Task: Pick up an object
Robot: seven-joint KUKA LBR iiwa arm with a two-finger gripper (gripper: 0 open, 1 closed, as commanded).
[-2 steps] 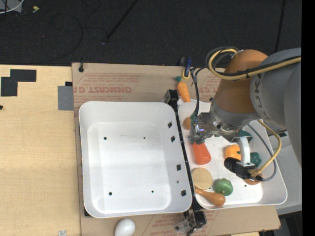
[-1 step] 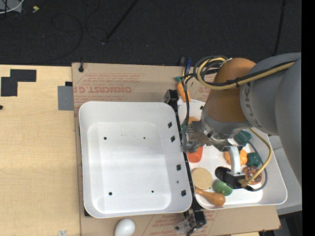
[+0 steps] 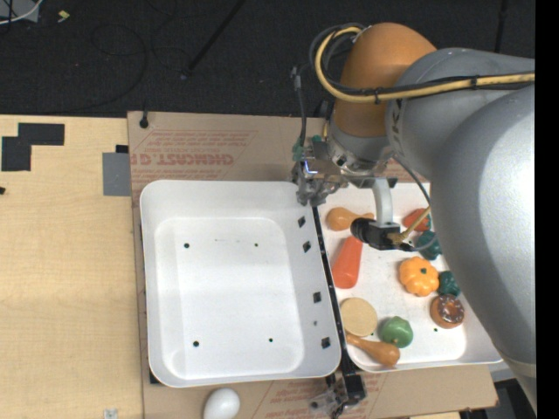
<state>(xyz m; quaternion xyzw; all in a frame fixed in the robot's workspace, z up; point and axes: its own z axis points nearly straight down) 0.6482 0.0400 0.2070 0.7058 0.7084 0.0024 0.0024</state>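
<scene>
The right bin (image 3: 476, 343) holds several toy foods: a red-orange carrot-like piece (image 3: 347, 262), an orange pumpkin (image 3: 418, 277), a green pepper (image 3: 396, 330), a tan round disc (image 3: 358, 315), a tan drumstick shape (image 3: 374, 350), a brown round piece (image 3: 448, 311) and a small orange piece (image 3: 340, 219). My gripper (image 3: 308, 184) hangs at the far left corner of this bin, over the wall between the bins. It is just beyond the small orange piece. Nothing shows as held in it.
The left white bin (image 3: 166, 234) lies beside the right one, sharing a raised divider (image 3: 316, 269). A white egg-like ball (image 3: 222, 403) rests on the cardboard in front of the bins. The arm's bulk covers the right bin's far right side.
</scene>
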